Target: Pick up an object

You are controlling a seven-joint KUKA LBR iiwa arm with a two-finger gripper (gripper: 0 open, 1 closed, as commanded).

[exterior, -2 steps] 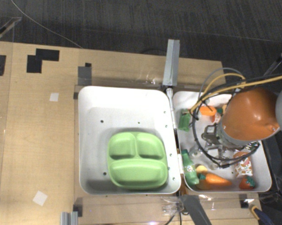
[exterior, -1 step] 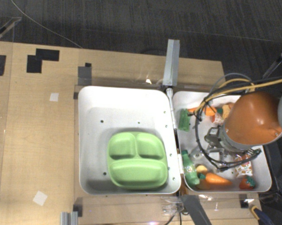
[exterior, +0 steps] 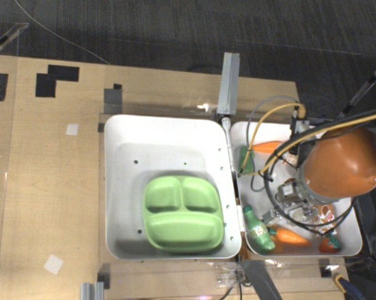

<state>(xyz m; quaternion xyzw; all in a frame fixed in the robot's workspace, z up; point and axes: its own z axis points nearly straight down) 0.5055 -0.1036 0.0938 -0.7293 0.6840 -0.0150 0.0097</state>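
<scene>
Carrots lie in the right-hand bin (exterior: 356,241), two of them. One carrot (exterior: 291,237) rests near the lower edge of that bin, its long axis running left to right across the frame with a slight downward tilt to the right; which end is the tip is hard to make out. A second carrot (exterior: 269,146) lies toward the upper part of the bin, also stretched left to right, with a green leafy top (exterior: 245,159) at its left end. A green bottle-shaped toy (exterior: 258,229) sits at the lower left of the same bin, just left of the lower carrot and touching or nearly touching it, and a small red and green piece (exterior: 330,244) lies at the lower right.

The gripper (exterior: 295,202) hangs over the middle of the right bin under the arm's orange band (exterior: 344,164), amid loops of cable. The lower carrot lies just below it in the frame, the upper carrot well above and to its left. Whether the gripper is spread or closed, or has anything in its grasp, cannot be told through the cables.

The left bin (exterior: 124,138) holds a green divided tray (exterior: 183,212). Both bins sit on a pale wooden bench (exterior: 45,190), with dark carpet (exterior: 149,22) across the top of the frame.
</scene>
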